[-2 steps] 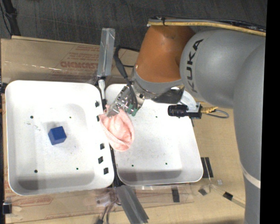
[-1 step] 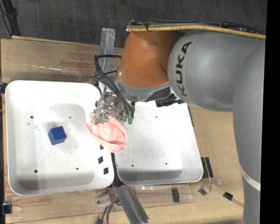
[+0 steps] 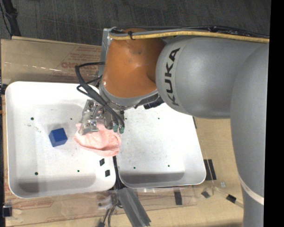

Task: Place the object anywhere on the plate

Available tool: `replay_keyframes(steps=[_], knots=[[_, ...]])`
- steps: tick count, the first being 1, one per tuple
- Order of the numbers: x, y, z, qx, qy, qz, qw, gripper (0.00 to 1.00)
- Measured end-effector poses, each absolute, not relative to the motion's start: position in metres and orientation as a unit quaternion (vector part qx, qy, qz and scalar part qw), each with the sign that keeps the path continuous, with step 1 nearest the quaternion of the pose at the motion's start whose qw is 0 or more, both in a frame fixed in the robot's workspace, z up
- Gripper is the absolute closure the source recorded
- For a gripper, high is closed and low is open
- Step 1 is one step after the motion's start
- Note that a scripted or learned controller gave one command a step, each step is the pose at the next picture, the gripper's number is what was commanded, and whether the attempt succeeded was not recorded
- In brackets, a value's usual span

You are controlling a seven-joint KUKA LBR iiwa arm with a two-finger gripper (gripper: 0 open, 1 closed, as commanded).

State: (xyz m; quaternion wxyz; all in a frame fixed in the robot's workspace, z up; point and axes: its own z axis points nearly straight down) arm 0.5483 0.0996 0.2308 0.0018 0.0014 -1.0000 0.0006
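A blue cube (image 3: 58,136) sits on the floor of the left bin (image 3: 21,111), toward its middle, apart from everything else. At the cube's 3 o'clock, near but not touching, a crumpled pink plate (image 3: 98,140) lies over the bin's right rim, partly onto the inner edge of the right bin (image 3: 178,149). The end effector (image 3: 93,120) hangs over the plate's 12 o'clock edge, just at or touching it; whether it is wide or narrow I cannot tell. Above it is the arm's orange band (image 3: 127,63) and the grey KUKA arm (image 3: 208,76) entering from 3 o'clock. Both bins rest on a cardboard-covered surface (image 3: 46,61)
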Motion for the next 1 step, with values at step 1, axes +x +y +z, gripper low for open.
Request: replay_keyframes(steps=[1], knots=[[0.5484,0.0994,0.231,0.001,-1.0,0.0006,0.002,0.0]])
